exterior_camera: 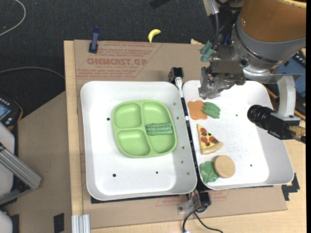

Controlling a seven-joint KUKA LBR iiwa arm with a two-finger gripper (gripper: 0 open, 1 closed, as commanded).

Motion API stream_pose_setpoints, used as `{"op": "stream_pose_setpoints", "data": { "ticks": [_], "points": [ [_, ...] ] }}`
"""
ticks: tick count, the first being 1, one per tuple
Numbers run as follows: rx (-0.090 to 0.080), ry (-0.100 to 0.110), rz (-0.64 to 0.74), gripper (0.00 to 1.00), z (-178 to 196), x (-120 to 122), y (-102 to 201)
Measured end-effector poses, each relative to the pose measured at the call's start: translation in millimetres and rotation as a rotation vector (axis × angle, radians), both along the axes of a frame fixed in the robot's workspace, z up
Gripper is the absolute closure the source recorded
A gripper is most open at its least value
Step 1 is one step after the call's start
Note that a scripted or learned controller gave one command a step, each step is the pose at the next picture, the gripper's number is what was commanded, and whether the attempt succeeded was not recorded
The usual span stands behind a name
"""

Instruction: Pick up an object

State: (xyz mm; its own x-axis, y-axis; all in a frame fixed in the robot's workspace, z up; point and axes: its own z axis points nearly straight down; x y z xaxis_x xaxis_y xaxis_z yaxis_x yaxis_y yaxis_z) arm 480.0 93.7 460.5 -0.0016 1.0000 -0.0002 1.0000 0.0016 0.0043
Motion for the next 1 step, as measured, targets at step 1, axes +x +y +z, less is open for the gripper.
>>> {"op": "stream_pose_setpoints", "data": {
  "ticks": [1],
  "points": [
    [-0.001,0.008,-0.005,1.0,-23.5,-0.9,-18.9]
  ]
}}
